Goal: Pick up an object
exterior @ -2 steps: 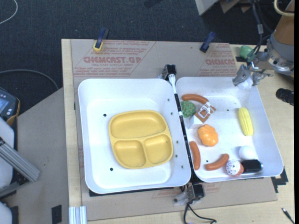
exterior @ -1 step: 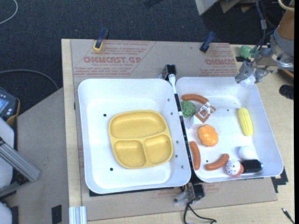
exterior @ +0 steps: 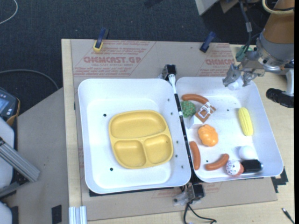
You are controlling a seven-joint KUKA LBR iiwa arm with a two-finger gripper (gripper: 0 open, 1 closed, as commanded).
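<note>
The right bin [exterior: 266, 125] holds several toy foods. A sausage [exterior: 195, 98], a green broccoli [exterior: 188, 108] and an orange-and-white square piece [exterior: 204, 112] lie at its far left. Further in are an orange pepper [exterior: 208, 135], a yellow corn cob [exterior: 245, 121], two more sausages [exterior: 195, 154] [exterior: 217, 162], a speckled ball [exterior: 232, 168], a white lump [exterior: 245, 151] and a black block [exterior: 251, 166]. My gripper [exterior: 238, 80] hangs over the bin's far edge, open, with nothing between its fingers, well away from the corn.
The left bin [exterior: 93, 125] holds a yellow divided plate [exterior: 140, 138]. A black clip [exterior: 169, 71] sits where the two bins meet at the back. Clamps [exterior: 99, 40] [exterior: 207, 42] pin the cardboard under the bins.
</note>
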